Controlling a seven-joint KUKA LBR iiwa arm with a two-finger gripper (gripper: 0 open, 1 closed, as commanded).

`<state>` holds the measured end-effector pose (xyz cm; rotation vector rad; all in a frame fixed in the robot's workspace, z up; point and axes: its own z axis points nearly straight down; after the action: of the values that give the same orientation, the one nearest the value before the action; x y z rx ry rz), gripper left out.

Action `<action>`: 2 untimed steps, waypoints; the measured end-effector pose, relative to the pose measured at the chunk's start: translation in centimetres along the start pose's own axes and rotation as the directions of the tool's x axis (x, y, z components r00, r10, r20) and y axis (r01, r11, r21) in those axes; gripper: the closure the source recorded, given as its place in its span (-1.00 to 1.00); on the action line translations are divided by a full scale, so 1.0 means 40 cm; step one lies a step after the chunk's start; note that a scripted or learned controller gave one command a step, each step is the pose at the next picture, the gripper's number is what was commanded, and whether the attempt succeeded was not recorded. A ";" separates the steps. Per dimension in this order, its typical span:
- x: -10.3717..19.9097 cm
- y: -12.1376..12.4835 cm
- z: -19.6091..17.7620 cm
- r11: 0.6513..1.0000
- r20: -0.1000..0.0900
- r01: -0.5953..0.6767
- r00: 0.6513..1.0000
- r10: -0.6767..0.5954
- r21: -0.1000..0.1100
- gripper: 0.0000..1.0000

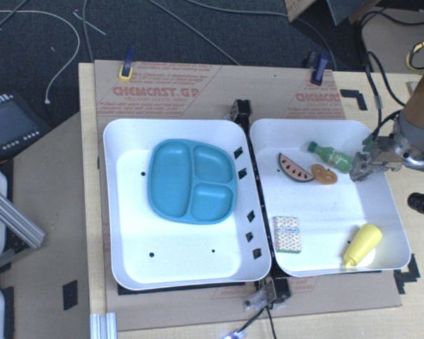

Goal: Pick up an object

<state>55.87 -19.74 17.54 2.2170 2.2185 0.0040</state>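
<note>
Two shallow white bins sit side by side on the bench. The left bin [127, 260] contains a blue divided plate [192, 181] in its upper middle. The right bin [325, 260] contains a watermelon slice [295, 168], a small brown ring [325, 175] and a green bottle [332, 157] toward the upper part, a patterned box [287, 233] at lower left, and a yellow bottle [362, 244] at lower right. The gripper [360, 168] is at the right bin's upper right edge, just beside the green bottle. Jaw state: cannot tell.
</note>
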 end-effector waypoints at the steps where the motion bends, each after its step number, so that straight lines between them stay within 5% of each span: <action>1: 0.000 0.003 -0.068 1.000 -0.001 0.001 1.000 -0.001 0.001 1.00; 2: 0.109 0.044 -0.089 1.000 -0.003 0.005 1.000 -0.005 0.003 1.00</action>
<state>57.59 -15.38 21.12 2.2144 2.2267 0.0043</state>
